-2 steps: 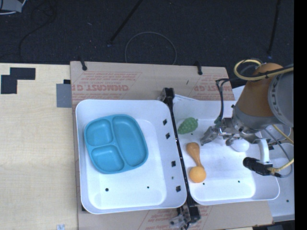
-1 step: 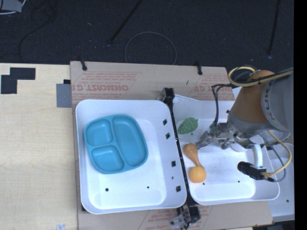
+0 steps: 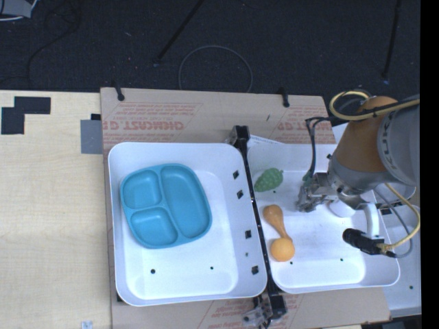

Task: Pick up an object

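Note:
The right white bin [image 3: 322, 269] holds an orange pear-shaped toy [image 3: 278, 234] near its left wall and a small green leafy object [image 3: 269, 179] farther back. My gripper [image 3: 309, 201] hangs over the middle of this bin, to the right of both objects and apart from them. Nothing shows between its fingers. The arm's grey body with its orange band [image 3: 363, 149] comes in from the right and hides the bin's back right part.
The left white bin [image 3: 171, 279] carries a blue divided plate [image 3: 164, 204]. A black divider [image 3: 250, 211] runs between the bins. Black and yellow cables [image 3: 374, 242] trail over the right bin's right side. Cardboard lies under both bins.

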